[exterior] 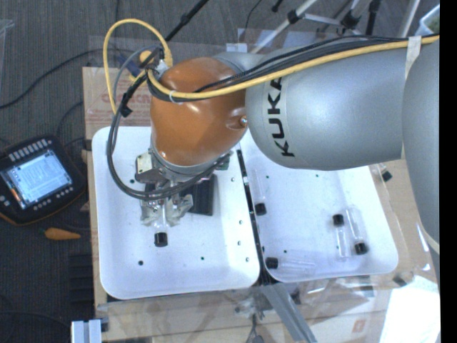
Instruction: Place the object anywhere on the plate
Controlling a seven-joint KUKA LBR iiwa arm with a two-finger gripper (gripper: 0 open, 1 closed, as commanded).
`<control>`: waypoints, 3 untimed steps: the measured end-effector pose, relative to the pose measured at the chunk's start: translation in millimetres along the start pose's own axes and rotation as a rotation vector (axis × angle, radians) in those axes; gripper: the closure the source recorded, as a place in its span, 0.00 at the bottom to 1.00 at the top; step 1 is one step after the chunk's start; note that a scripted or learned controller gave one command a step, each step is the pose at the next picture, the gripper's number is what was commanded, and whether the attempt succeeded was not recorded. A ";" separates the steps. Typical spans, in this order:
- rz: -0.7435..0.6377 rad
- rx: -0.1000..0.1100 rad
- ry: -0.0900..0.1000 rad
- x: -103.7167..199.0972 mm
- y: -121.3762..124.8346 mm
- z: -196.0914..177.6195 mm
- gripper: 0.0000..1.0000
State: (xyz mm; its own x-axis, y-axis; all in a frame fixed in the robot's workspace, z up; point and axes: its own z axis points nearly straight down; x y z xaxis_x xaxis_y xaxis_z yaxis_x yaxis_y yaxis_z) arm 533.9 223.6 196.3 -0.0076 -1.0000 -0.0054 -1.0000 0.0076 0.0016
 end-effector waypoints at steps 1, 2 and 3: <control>-0.115 0.000 -0.001 8.9 -16.4 -82.8 1.00; -0.298 -0.004 0.000 -11.9 49.2 -19.1 1.00; -0.403 -0.002 0.000 -11.4 17.0 -58.0 1.00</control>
State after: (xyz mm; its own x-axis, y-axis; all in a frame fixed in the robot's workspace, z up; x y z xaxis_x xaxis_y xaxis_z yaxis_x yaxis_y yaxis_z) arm 517.1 234.8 254.4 0.3853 -0.9228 -0.0059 -0.9228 -0.3853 0.0009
